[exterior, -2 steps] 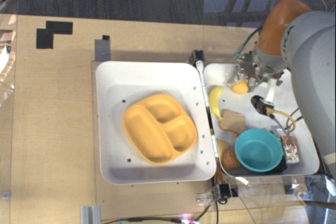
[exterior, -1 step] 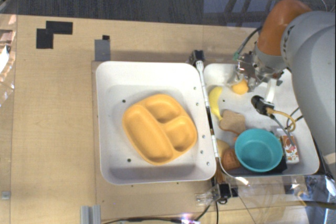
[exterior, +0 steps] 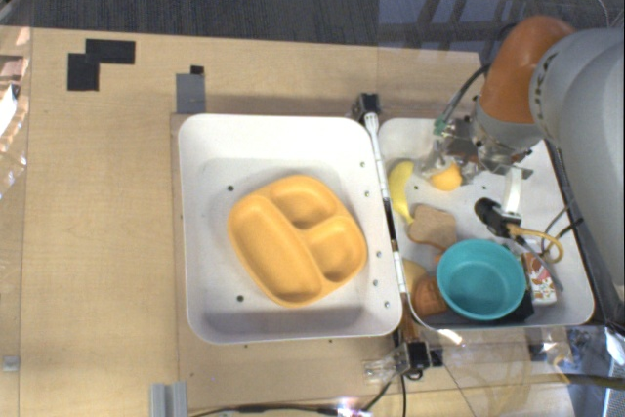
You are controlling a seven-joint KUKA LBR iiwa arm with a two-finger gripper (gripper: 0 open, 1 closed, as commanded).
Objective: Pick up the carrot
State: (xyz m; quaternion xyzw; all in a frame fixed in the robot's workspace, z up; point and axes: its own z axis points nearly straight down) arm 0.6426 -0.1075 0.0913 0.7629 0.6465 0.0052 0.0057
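Observation:
In the right bin (exterior: 576, 303), a small orange-yellow piece (exterior: 445, 179) that may be the carrot lies near the far left part. My gripper (exterior: 451, 159) hangs directly over it, reaching down from the arm's orange band (exterior: 518, 63). The gripper body covers the piece's upper side, so whether it is touching is unclear.
A yellow banana (exterior: 399, 190) lies along the right bin's left wall, beside a tan bread-like piece (exterior: 433, 226). A teal bowl (exterior: 480, 280), a brown round item (exterior: 427, 296) and a small packet (exterior: 541, 280) fill the near end. A yellow divided plate (exterior: 296, 237) sits in the left bin (exterior: 210, 308).

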